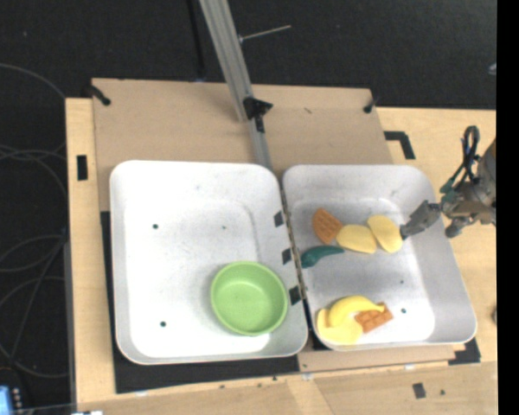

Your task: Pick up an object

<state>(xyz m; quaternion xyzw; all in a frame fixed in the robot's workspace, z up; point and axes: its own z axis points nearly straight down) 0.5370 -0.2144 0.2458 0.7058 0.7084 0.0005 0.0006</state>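
Looking down, camera view: 2 white bins sit side by side on the bench.
Left bin (156, 197): holds 1 green bowl (249, 297) near its front right corner.
Right bin (363, 184): holds an orange waffle-like piece (326, 225), 2 pale yellow pieces (356, 239) (385, 233) touching each other, a teal utensil (320, 253), and a yellow item (346, 318) with an orange piece (374, 319) on it.
Gripper (428, 219): at the bin's right rim, 1 dark finger (418, 220) just beside the right yellow piece.
Claw state: cannot tell whether apart or together; nothing seen between the fingers.
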